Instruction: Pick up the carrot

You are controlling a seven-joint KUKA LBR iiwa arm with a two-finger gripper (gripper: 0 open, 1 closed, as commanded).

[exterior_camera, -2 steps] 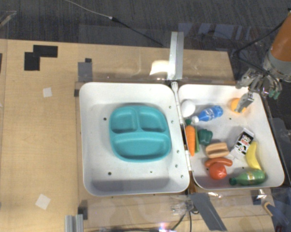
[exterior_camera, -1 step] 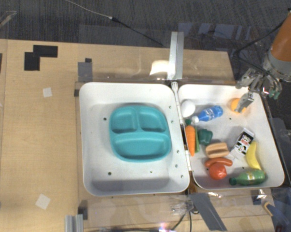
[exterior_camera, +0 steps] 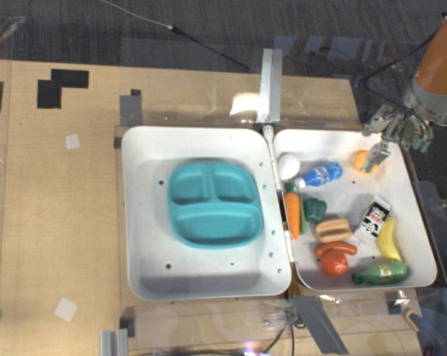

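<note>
Teal divided plate (exterior_camera: 208, 202) in left bin (exterior_camera: 134, 221), banana (exterior_camera: 389, 239), hot dog (exterior_camera: 334, 230), water bottle (exterior_camera: 319, 174)

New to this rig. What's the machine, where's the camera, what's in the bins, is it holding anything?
It is a single grey robot arm with an orange band, reaching in from the right of the picture. The one camera is fixed above the bench and looks down at a slant.

Its hand hovers at the far right corner of the right white bin, just above a small orange-yellow toy. Nothing can be seen between the fingers.

The left white bin holds a teal divided plastic plate. The right bin holds toy food: the long orange carrot lying along the left wall, a blue bottle, a hot dog, a tomato, a banana, a green bottle and a small carton.

The carrot is the target, and it is untouched.
</note>
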